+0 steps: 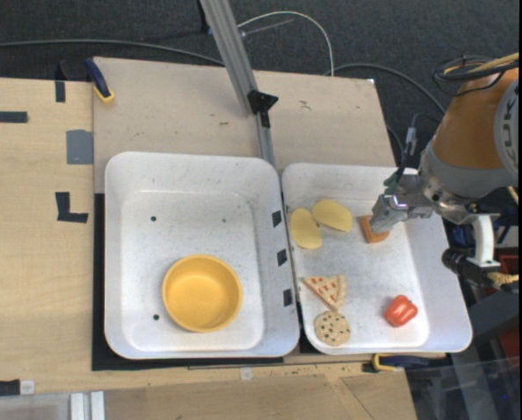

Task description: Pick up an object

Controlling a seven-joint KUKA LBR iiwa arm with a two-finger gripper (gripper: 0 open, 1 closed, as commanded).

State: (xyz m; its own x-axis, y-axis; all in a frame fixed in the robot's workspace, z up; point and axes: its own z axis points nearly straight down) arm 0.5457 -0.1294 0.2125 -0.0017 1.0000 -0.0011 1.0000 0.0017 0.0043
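Orange block (pixel 374 230) lying in right bin (pixel 435 339), upper right area, partly covered by gripper (pixel 388 213). Gripper sitting directly above it, touching or nearly. Finger opening: cannot tell. Grasp unconfirmed. Coming move: straight descent, no sideways shift.

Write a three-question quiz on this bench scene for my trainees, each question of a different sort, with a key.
1. True or false: the yellow bowl sits in the left bin.
2. Which item lies nearest the gripper? A) cookie B) orange block C) red pepper
3. Fill in: the pizza slice lies in the ____ bin.

Key: 1 true; 2 B; 3 right.
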